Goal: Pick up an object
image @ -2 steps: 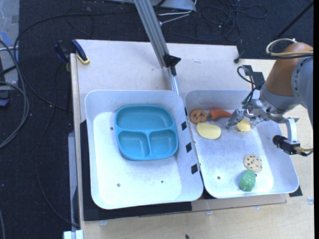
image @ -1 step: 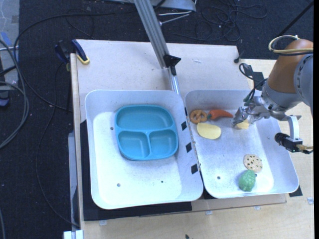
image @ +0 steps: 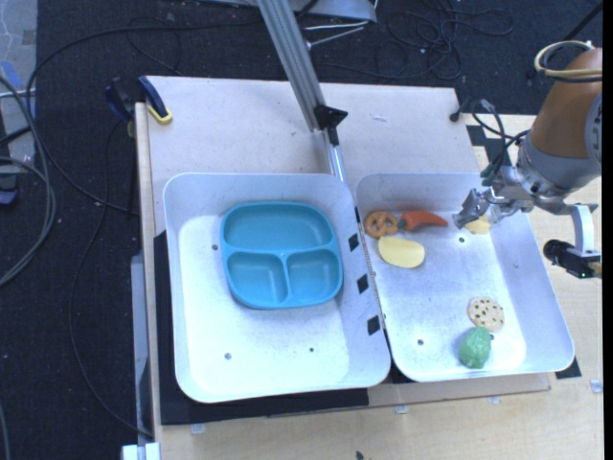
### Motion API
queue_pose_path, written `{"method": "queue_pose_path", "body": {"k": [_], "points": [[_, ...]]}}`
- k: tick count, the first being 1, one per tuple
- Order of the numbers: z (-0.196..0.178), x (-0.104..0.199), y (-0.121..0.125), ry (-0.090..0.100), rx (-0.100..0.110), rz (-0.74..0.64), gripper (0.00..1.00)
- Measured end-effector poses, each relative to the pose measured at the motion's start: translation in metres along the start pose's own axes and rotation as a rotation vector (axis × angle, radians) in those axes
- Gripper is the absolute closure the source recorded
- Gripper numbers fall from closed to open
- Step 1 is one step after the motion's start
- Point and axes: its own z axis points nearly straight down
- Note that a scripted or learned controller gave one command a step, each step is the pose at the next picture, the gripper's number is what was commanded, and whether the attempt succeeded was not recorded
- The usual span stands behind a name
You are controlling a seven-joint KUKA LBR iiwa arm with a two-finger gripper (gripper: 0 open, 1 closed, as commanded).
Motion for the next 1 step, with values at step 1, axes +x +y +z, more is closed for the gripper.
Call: {"method": "queue_pose_path", "body": {"k": [1], "points": [[-0.0490, -0.0003, 0.0020, -0.001, 0.000, 0.000, 1.00]]}}
